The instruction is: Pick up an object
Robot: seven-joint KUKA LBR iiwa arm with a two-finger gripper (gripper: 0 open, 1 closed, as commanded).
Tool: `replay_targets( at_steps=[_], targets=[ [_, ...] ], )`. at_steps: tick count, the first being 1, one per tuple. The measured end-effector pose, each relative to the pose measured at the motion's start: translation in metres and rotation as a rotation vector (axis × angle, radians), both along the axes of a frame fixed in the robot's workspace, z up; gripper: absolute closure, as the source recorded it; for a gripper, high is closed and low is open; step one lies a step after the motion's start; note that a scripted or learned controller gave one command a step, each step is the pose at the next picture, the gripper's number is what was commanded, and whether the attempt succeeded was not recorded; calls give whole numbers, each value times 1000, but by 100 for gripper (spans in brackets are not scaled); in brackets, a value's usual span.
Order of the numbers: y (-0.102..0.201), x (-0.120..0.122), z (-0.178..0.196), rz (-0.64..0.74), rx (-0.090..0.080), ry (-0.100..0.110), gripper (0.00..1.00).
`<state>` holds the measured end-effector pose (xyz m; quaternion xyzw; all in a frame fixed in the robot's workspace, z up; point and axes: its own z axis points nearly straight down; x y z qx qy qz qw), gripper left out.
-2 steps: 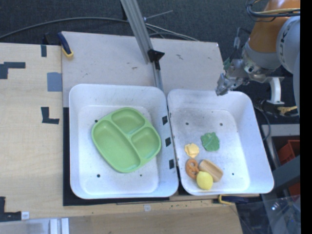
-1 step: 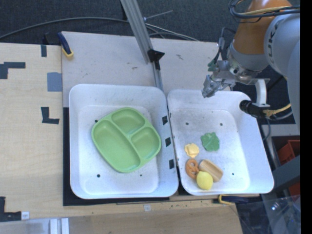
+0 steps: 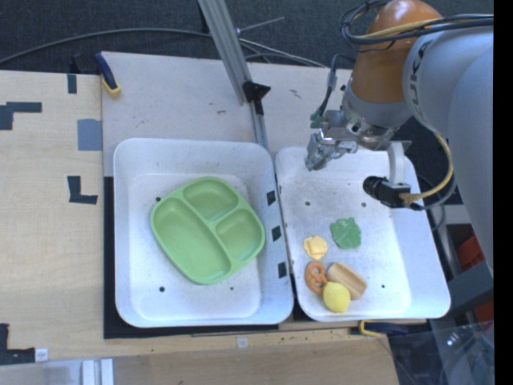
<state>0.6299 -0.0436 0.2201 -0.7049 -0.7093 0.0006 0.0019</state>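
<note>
My gripper (image 3: 317, 158) hangs over the far left corner of the right bin (image 3: 417, 239), with nothing visible between its fingers. Toy foods lie toward the near side of that bin: a green leafy piece (image 3: 346, 233), a small yellow piece (image 3: 316, 247), an orange pretzel-like piece (image 3: 316, 276), a tan bread-like piece (image 3: 346, 277) and a yellow lemon (image 3: 337, 297). The gripper is well behind all of them, apart from each.
The left bin (image 3: 128, 215) holds a green divided plate (image 3: 208, 228). A metal pole (image 3: 228, 42) slants up behind the bins. A black cable clip (image 3: 389, 190) juts over the right bin's far side. Grey arm bulk fills the right.
</note>
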Motion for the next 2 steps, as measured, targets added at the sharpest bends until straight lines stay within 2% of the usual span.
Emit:
replay_targets(
  at_steps=[1,2],
  targets=[
    [44,-14,-6,0,-1,0,100],
    [90,-38,-9,0,-1,1,100]
  ],
)
